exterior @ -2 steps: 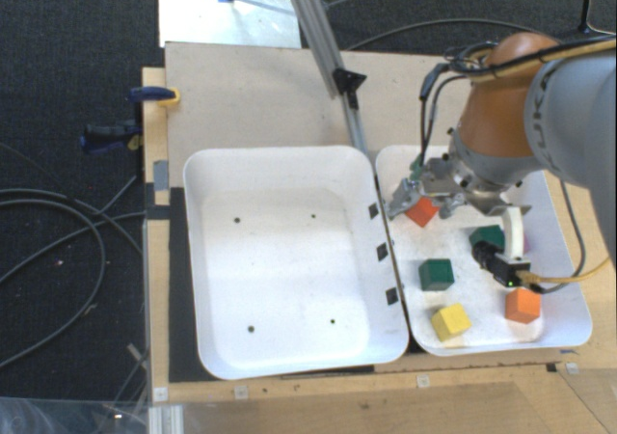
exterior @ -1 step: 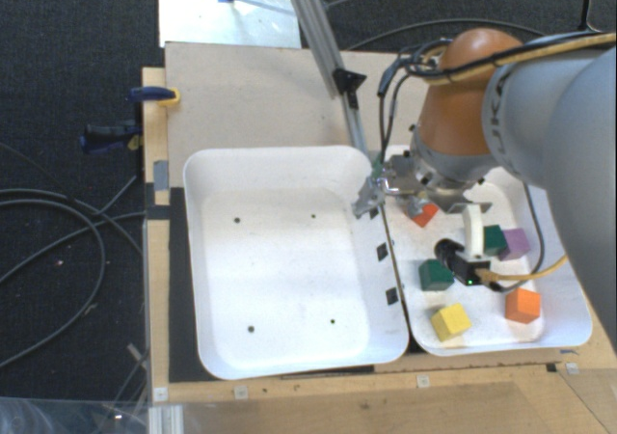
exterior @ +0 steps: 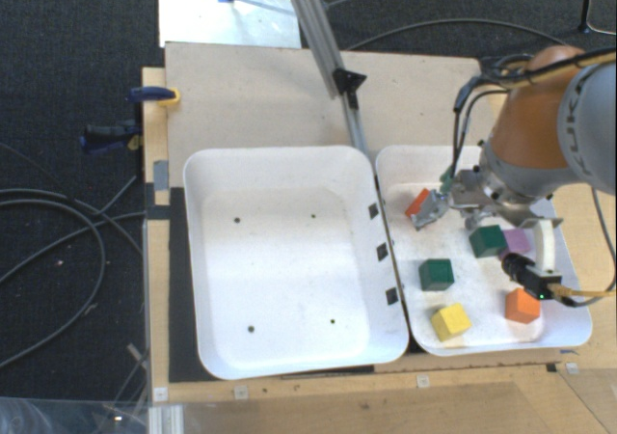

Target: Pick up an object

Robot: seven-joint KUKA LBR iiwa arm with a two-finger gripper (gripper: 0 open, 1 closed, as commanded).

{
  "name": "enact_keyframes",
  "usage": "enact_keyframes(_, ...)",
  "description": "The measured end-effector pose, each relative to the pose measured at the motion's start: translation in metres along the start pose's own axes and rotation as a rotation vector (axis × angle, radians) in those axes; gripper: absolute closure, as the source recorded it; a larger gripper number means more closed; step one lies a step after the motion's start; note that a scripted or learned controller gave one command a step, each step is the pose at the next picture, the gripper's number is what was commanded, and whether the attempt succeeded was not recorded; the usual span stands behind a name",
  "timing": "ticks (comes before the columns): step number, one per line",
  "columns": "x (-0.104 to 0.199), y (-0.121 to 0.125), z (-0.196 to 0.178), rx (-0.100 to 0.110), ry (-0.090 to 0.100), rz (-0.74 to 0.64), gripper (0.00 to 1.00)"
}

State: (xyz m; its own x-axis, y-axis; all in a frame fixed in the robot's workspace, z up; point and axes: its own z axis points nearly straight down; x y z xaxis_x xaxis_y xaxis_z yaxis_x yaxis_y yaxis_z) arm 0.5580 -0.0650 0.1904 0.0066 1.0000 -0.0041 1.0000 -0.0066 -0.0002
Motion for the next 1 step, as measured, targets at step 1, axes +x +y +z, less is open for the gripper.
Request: enact_keyframes(1, -0.027, -0.0148, 0.0825, 0.006, 0.004, -0.004, 0.0)
